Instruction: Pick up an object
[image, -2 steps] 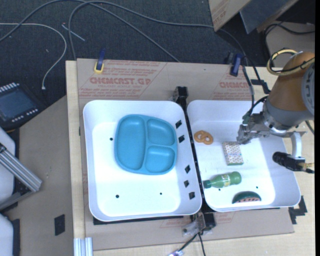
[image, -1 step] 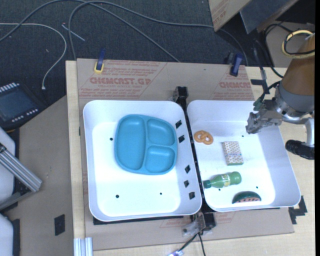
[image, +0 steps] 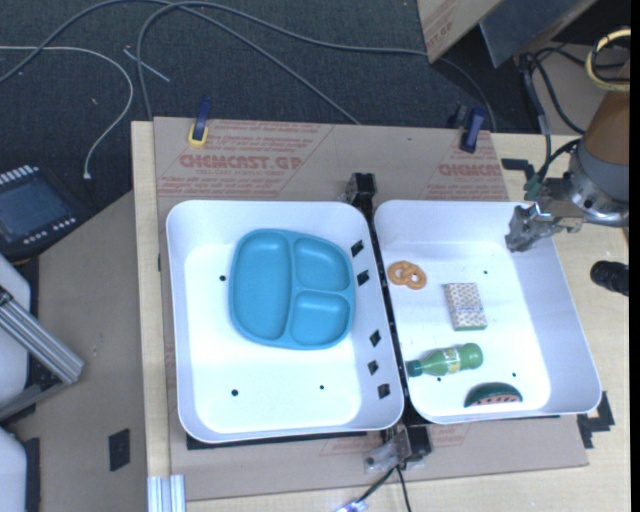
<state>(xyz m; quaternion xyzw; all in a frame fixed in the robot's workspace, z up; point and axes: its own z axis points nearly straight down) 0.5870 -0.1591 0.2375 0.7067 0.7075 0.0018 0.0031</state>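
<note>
Gripper (image: 524, 228) hangs over right bin (image: 570, 330) far-right rim — finger state cannot tell, nothing visibly held. Candidates lie apart, easing access — pretzel (image: 406, 274), patterned block (image: 465, 305), green bottle (image: 446, 360), watermelon slice (image: 493, 396). Blue plate (image: 291, 288) in left bin (image: 200, 300).

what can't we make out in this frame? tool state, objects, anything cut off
- Tool, camera view: too small and blurred at the right bin's far corner to read its state.
- Arm: cut off by the right edge.
- Watermelon-slice toy: lies at the bin's near rim, lower edge unclear.
- Patterned block: print too small to read.
- Pretzel, green bottle, blue divided plate: clear.
</note>
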